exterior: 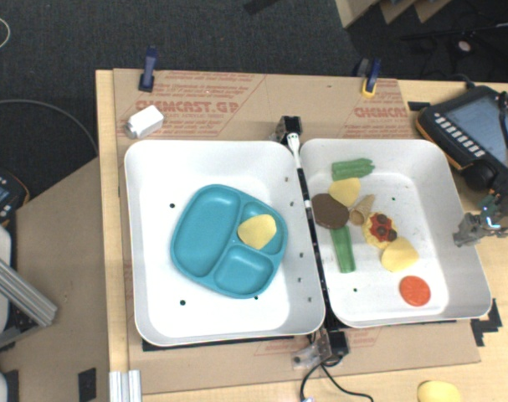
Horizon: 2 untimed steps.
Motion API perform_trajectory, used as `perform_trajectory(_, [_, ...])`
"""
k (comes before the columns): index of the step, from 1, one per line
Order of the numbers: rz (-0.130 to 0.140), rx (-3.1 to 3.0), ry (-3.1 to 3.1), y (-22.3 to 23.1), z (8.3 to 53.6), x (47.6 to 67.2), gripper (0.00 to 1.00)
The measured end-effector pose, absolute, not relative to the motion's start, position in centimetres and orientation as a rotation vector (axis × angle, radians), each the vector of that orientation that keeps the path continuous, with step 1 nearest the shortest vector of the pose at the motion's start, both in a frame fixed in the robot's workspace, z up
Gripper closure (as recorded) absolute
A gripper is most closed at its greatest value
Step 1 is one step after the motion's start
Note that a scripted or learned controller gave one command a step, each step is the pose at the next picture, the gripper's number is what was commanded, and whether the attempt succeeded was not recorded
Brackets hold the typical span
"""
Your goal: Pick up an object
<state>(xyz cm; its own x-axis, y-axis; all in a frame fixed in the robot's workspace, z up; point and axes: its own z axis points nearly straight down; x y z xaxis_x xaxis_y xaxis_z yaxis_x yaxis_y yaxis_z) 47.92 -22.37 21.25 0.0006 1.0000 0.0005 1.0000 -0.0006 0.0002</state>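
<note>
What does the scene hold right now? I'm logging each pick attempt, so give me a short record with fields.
left bin: blue divided tray with a yellow piece in its upper right compartment
right bin: green piece, brown disc, green stick, red and yellow piece, yellow lump, orange-red disc
gripper: at the right bin's right edge, nothing seen between its fingers
task state: nothing picked yet

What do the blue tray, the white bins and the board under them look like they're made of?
Blue tray: probably matte moulded plastic, given its uniform colour and rounded compartments. White bins: likely thin formed plastic, smooth with softly rounded corners. Board: apparently cardboard, tan and dull with red printed lettering.
</note>
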Motion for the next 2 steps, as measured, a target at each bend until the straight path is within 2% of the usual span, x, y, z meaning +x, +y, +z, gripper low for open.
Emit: perform_trajectory(2, [-0.002, -2.223, -2.223, -22.39, 21.67, 47.96, 1.00])
